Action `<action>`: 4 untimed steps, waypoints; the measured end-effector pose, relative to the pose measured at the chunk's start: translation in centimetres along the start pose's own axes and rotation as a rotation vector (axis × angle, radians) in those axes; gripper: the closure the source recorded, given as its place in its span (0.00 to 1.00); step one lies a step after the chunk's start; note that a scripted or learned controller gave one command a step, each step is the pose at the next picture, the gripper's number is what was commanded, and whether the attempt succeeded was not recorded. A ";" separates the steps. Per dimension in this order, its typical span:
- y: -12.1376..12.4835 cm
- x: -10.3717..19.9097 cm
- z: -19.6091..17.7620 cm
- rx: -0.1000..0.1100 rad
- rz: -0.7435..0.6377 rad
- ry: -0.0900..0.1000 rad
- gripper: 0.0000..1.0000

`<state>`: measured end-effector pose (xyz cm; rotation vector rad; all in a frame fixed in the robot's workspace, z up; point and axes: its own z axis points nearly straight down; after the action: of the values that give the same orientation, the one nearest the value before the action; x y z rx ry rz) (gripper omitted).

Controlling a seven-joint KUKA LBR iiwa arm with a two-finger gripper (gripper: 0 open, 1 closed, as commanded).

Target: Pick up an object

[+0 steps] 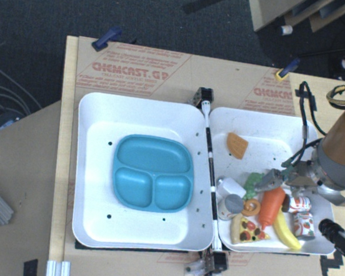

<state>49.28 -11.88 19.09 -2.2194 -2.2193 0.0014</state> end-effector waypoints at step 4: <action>14.6 -1.5 9.6 -0.004 -0.002 -0.002 0.00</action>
<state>63.86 -13.33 9.49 -2.2202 -2.2253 -0.0006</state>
